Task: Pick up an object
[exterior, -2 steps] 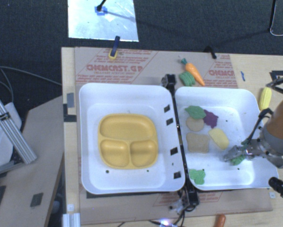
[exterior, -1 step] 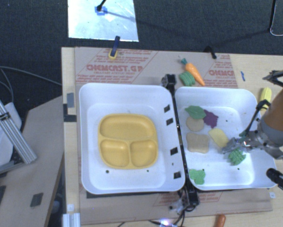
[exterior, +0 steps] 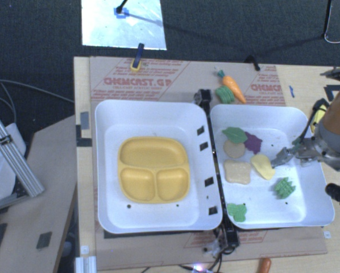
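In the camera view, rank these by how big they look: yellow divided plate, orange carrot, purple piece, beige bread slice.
Largest to smallest:
1. yellow divided plate, by far
2. beige bread slice
3. orange carrot and purple piece: too alike to rank, and the carrot lies farther from the camera.

We've got one fixed overhead camera, angled down at a slant, far enough back to frame both shallow white plastic bins (exterior: 158, 114) whole.

Robotics lab: cardboard-topped bench (exterior: 158, 78), twin white bins (exterior: 153, 115), aluminium framing (exterior: 11, 152), loose cables (exterior: 22, 90), dark carpet.
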{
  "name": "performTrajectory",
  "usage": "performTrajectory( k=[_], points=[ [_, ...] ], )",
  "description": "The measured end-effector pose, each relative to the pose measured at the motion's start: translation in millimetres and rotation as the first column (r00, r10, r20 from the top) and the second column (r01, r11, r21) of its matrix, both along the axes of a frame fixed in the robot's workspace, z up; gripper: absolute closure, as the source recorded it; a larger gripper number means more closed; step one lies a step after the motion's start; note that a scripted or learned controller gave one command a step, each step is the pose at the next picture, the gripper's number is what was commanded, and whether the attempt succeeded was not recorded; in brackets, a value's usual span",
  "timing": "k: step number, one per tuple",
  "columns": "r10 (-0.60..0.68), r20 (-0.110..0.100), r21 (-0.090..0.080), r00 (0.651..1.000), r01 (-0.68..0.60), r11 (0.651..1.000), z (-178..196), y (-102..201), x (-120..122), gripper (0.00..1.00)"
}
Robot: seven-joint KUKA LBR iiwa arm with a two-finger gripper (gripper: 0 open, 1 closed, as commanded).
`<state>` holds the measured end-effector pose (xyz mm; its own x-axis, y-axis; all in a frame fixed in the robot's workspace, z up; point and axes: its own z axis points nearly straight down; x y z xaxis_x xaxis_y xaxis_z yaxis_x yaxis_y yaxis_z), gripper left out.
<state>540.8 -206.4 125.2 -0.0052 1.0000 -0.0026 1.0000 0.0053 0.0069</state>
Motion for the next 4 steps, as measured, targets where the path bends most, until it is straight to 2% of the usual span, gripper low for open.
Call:
performTrajectory(
  k=[1, 2, 3, 4],
  points=[
    [-0.006, -0.011, 0.004, 1.0, 0.006, 1.0, -43.0, 0.1, -42.1, 0.0],
    [0.0, -0.001, 0.0, 1.0, 0.0, 1.0, -18.1, 0.1, -8.0, 0.0],
    [-0.006, -0.01, 0.004, 1.0, 0.006, 1.0, -42.1, 0.2, -56.7, 0.0],
    [0.0, -0.002, 0.001, 1.0, 0.0, 1.0, -40.2, 0.2, -23.9, 0.0]
  ],
)
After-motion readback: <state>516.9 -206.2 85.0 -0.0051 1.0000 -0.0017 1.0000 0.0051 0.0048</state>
